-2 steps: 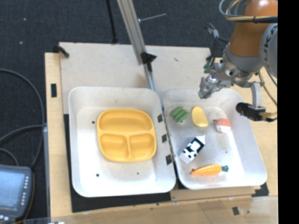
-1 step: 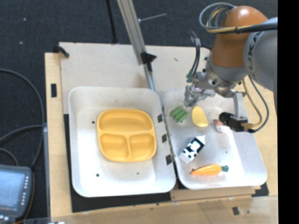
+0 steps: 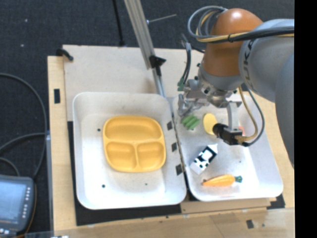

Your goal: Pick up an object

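Observation:
My gripper (image 3: 190, 112) hangs over the upper left part of the right bin (image 3: 257, 170), just above a green ribbed object (image 3: 190, 122). A yellow rounded object (image 3: 209, 121) lies right beside it. A black-and-white cow-patterned block (image 3: 204, 159) rests in the middle of the bin. An orange carrot with a green tip (image 3: 221, 181) lies near the bin's front edge. Nothing is seen between the fingers.
The left bin (image 3: 89, 187) holds a yellow divided plate (image 3: 133, 143). A slanted metal pole (image 3: 143, 38) rises behind the bins' shared edge. A black hose fitting (image 3: 225, 132) hangs from the wrist over the right bin.

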{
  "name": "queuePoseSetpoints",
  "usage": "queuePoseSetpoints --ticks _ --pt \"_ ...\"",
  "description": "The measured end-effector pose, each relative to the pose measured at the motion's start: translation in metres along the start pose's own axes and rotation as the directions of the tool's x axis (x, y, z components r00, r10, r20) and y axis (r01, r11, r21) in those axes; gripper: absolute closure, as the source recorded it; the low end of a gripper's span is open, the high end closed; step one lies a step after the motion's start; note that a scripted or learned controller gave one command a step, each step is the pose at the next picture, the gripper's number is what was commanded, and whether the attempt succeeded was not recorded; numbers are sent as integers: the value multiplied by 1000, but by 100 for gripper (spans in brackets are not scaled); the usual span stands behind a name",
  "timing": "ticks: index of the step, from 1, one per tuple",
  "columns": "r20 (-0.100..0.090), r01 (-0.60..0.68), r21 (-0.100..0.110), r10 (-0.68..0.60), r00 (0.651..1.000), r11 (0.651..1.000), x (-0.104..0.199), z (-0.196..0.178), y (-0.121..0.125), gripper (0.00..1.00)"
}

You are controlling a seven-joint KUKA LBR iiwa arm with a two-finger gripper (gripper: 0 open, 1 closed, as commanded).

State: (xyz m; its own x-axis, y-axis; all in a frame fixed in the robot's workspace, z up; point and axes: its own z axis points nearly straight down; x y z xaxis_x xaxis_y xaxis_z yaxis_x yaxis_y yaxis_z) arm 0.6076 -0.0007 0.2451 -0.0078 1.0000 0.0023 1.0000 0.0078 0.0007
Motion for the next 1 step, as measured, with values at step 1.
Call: queuePoseSetpoints --ticks 1 --pt "0 0 1 0 1000 1000 56 1 -29 100"
